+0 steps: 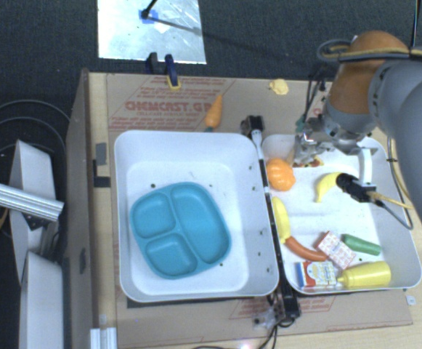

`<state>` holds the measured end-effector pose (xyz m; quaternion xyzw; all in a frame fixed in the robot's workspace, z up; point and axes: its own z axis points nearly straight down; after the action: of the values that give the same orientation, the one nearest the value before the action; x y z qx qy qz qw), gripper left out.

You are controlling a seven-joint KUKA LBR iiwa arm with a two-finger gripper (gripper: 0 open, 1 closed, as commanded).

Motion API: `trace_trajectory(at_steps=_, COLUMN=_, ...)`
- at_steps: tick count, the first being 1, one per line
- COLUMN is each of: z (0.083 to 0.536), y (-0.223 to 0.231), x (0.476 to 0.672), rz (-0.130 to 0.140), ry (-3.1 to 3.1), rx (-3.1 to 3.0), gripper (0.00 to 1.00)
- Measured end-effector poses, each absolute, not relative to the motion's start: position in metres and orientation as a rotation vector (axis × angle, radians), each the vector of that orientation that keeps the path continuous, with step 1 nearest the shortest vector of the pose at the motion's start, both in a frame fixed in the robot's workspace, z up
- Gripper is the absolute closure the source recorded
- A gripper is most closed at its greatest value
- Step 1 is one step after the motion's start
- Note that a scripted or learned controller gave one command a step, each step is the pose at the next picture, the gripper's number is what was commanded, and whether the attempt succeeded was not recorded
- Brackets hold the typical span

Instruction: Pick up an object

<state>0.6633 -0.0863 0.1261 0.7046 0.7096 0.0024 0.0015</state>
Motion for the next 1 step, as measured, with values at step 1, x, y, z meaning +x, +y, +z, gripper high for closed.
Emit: trace_trajectory(at_steps=1, z=0.137, y=-0.0859, x=0.6642, rz=0.012, ry=2.228, rx=2.209, gripper=1.0)
